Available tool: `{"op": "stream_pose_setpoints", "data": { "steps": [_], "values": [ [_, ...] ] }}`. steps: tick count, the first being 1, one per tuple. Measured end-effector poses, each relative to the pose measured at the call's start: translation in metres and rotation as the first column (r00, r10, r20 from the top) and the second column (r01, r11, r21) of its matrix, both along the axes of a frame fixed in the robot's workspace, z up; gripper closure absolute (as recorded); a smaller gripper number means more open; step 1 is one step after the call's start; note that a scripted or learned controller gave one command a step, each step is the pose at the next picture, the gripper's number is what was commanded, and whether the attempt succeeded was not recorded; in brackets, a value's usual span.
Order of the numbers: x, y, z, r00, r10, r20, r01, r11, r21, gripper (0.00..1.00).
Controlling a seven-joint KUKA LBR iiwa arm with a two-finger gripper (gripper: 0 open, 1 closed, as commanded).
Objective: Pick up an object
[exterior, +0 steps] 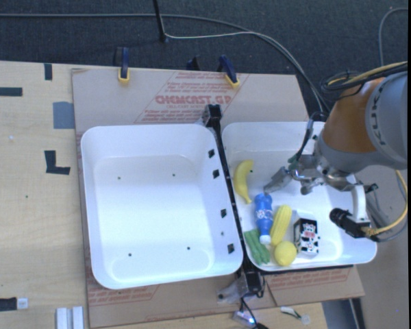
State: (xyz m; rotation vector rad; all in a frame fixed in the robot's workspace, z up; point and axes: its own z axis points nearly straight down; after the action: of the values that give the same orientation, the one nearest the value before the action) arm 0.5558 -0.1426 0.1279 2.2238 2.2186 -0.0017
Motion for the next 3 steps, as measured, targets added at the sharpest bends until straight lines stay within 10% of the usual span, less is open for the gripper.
{"op": "stream_pose_setpoints", "data": {
  "steps": [1, 2, 3],
  "values": [
    [-0.033, 0.02, -0.044, 1.0, 0.003, 0.0, -0.003, 1.0, 0.001, 0.0],
    [-0.002, 0.046, -0.043, 1.0, 0.005, 0.002, -0.005, 1.0, 0.001, 0.0],
    [-0.012, -0.008, -0.027, 1.0, -0.001, 0.001, 0.001, 1.0, 0.0, 0.0]
  ]
}}
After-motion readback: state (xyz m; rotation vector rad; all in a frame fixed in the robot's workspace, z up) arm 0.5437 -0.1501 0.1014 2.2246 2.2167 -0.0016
